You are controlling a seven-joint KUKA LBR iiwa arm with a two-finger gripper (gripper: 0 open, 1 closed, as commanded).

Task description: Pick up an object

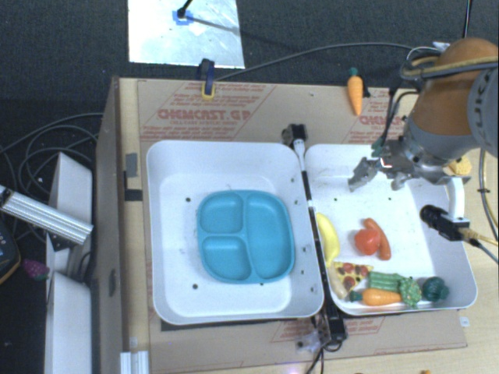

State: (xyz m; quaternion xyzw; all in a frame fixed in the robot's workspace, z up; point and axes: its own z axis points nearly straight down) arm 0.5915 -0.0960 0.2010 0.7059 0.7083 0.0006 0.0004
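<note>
My gripper point(380, 178) hangs over the far part of the right bin point(331, 162), its two fingers spread apart with nothing between them. Toy foods lie in that bin's near half. Just below the gripper sit a red tomato point(366, 242) and a red-orange sausage-like piece point(382, 240). A yellow banana point(327, 237) lies along the bin's left wall. Along the front edge are a pizza slice point(351, 273), a green bean piece point(385, 280), a carrot point(380, 297), a broccoli point(409, 290) and a dark green piece point(434, 289).
The left bin point(160, 209) holds a blue divided plate point(245, 236). Another toy carrot point(355, 93) lies on the cardboard behind the right bin. A black part on a white bracket point(441, 222) juts over the right bin's right side. Cables run left of the bench.
</note>
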